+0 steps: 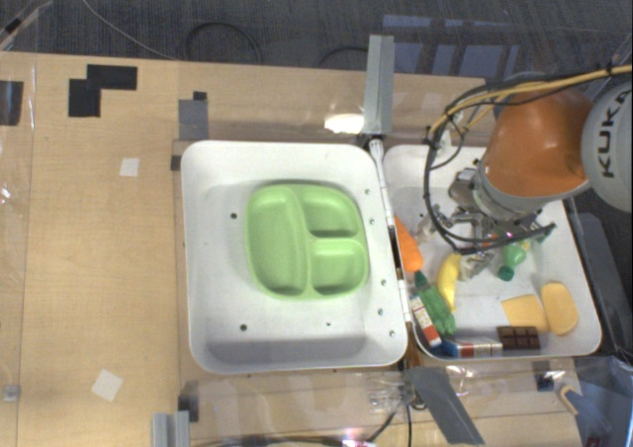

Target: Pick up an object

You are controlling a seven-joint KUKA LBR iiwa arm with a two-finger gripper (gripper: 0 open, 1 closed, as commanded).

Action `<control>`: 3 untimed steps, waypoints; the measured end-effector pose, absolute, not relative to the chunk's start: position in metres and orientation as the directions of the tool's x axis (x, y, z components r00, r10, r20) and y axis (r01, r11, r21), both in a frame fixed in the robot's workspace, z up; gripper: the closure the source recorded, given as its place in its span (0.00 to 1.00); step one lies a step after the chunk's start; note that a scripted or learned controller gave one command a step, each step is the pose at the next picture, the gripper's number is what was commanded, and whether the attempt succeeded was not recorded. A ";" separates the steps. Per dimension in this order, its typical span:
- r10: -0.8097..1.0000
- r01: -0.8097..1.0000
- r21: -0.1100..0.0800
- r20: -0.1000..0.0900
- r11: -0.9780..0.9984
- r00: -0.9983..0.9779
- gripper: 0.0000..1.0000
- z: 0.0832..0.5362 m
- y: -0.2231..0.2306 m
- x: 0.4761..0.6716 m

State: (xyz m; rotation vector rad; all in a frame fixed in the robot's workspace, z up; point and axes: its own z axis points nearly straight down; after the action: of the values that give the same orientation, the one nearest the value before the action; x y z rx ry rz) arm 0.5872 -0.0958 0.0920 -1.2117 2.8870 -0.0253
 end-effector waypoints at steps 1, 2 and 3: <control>-0.703 -0.703 -0.015 -0.013 0.711 -0.711 0.00 0.092 -0.112 0.528; -0.734 -0.734 -0.024 -0.004 0.679 -0.679 0.00 0.093 -0.099 0.550; -0.715 -0.715 -0.015 -0.007 0.699 -0.699 0.00 0.091 -0.096 0.577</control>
State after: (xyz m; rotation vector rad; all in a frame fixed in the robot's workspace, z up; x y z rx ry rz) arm 0.5768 -0.0963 0.0914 -1.2133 2.8845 -0.0167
